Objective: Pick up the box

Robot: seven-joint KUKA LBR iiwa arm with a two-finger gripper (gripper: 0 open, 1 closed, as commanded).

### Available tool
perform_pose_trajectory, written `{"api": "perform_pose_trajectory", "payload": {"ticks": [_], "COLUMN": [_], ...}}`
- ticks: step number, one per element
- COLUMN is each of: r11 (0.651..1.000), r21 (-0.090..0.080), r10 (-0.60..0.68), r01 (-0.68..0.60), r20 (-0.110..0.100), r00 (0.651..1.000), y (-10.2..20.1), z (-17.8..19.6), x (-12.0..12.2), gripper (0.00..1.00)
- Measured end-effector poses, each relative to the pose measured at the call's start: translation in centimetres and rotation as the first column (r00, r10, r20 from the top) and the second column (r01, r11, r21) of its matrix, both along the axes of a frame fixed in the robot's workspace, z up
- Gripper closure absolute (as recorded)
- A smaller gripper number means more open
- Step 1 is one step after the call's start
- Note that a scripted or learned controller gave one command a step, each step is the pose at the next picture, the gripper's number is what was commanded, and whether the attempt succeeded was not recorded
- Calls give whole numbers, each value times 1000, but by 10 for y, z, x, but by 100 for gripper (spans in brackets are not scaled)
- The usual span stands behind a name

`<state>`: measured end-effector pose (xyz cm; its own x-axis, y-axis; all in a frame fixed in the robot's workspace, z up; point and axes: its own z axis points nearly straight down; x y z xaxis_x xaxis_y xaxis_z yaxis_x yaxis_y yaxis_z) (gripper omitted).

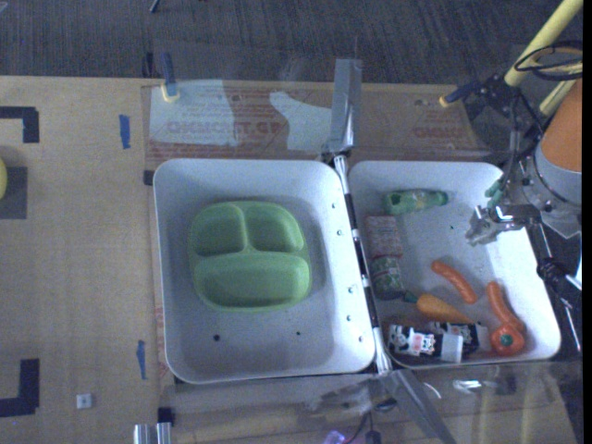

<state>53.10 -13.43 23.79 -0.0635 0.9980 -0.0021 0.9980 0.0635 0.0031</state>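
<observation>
While claw (pixel 487 224) hovers | carrots (pixel 454 281) crowd box (pixel 383 235), bottle (pixel 415 200) beside

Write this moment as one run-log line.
gripper: above right bin, holding nothing | box: untouched by left wall | step: approach

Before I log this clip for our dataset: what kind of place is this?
Probably a robot lab's picking bench: two white bins on a taped wooden bench, a gripper above toy food such as a carrot.
</observation>
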Motion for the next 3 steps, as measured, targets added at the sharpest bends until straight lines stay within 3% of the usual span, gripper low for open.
{"api": "perform_pose_trajectory", "payload": {"ticks": [1, 2, 3], "r11": [992, 997, 993], "r21": [3, 2, 1], "r10": [123, -74, -115], "r01": [-123, 74, 115], "r20": [-5, -6, -1], "r00": [992, 997, 993], "y": [135, 94, 98], "z": [21, 29, 75], "x": [-25, -52, 44], "gripper": [100, 100, 100]}}
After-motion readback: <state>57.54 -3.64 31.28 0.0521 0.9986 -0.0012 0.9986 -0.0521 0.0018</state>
